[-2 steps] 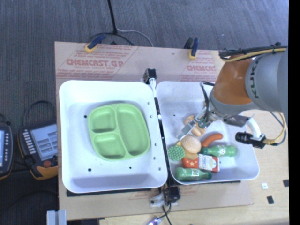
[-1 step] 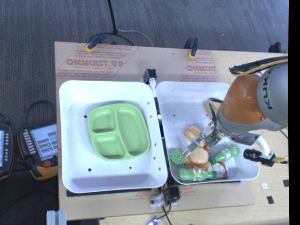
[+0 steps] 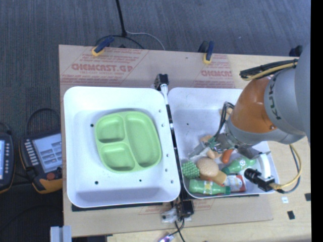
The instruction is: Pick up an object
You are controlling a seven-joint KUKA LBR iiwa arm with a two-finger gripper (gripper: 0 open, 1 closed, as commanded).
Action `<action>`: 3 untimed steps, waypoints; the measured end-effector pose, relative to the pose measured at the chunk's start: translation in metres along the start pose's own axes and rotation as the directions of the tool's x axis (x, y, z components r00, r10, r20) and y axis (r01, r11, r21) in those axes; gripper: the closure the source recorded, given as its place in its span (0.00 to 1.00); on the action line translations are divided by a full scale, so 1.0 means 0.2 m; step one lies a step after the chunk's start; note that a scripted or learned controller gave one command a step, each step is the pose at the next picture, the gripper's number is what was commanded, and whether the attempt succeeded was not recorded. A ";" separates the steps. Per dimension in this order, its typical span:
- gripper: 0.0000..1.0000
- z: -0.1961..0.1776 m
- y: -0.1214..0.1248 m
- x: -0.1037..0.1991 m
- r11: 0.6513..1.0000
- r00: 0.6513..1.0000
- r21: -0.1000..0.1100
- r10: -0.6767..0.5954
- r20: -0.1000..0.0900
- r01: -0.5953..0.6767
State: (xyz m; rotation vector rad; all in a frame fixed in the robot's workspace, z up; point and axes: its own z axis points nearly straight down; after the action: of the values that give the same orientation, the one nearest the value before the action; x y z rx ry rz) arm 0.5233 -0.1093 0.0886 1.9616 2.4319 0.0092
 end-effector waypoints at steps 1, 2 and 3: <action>1.00 -0.06 0.00 -0.01 1.000 1.000 -0.001 0.003 0.000 -0.003; 1.00 -0.01 -0.17 -0.23 0.975 0.975 -0.002 -0.221 -0.007 0.221; 1.00 -0.01 -0.21 -0.21 0.868 0.868 -0.005 -0.497 0.006 0.497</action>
State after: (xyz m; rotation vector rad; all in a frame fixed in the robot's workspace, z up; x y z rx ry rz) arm 0.4910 -0.1590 0.0908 1.2666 2.8467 0.0044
